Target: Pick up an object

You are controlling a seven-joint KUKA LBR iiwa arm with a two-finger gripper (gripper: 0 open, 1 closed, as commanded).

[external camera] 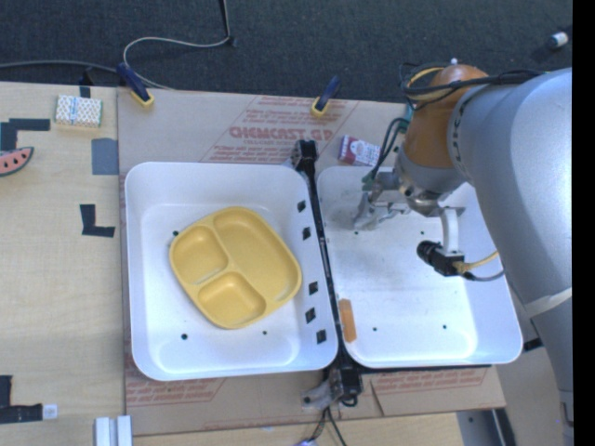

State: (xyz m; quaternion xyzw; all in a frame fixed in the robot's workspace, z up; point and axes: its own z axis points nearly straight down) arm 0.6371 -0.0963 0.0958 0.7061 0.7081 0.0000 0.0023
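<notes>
The arm comes in from the right and hangs its gripper (372,214) low over the right bin (465,342), near that bin's far left corner and just beside the black clip divider (313,249) that joins the two bins. The fingers appear slightly parted and angled down at the bin floor with nothing between them, though at this size I cannot be sure of the gap. My read: a probing grasp on bare floor, since no object lies under the tips.

Candidate objects: the yellow divided tray (234,266) lies flat in the middle of the left bin (149,342), well apart from the gripper, on the other side of the divider. A small orange piece (347,320) lies at the right bin's left wall, toward the near edge, touching or just beside the divider. It is nearer to the gripper than the tray.

Surface: both bins rest on brown cardboard (260,133) held by yellow-and-blue clamps (136,84) at the far edge. Wooden bench with black tape marks left of the left bin; dark carpet beyond the cardboard.
</notes>
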